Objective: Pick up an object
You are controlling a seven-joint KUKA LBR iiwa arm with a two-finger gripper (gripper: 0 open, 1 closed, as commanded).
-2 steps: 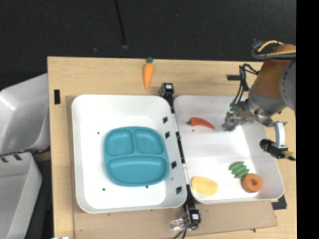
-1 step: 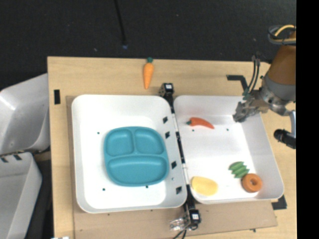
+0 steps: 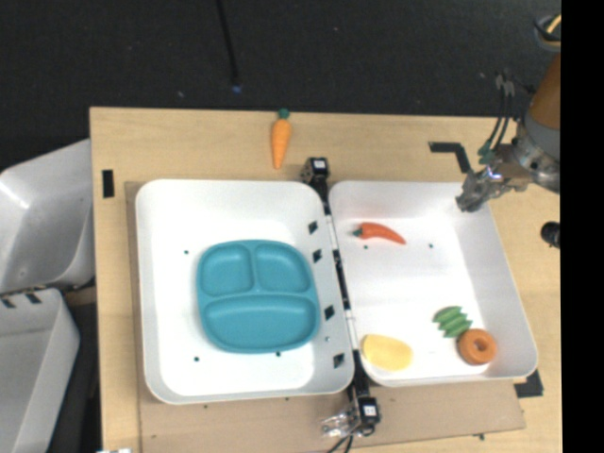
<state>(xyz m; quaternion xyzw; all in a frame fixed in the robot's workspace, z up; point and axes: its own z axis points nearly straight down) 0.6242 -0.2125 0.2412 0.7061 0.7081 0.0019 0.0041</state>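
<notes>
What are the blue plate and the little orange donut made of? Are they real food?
The blue plate looks like matte plastic: one even teal colour, with smooth moulded compartments. The orange donut seems to be a toy, probably plastic or rubber, given its flat, bright colour. It is too small to tell for sure.

A plain teal divided plastic plate (image 3: 257,295) lies in a white bin (image 3: 165,281), while the other white bin (image 3: 491,262) has a red pepper (image 3: 380,234), a yellow piece (image 3: 387,352), a green piece (image 3: 452,322) and an orange ring (image 3: 477,346).
</notes>
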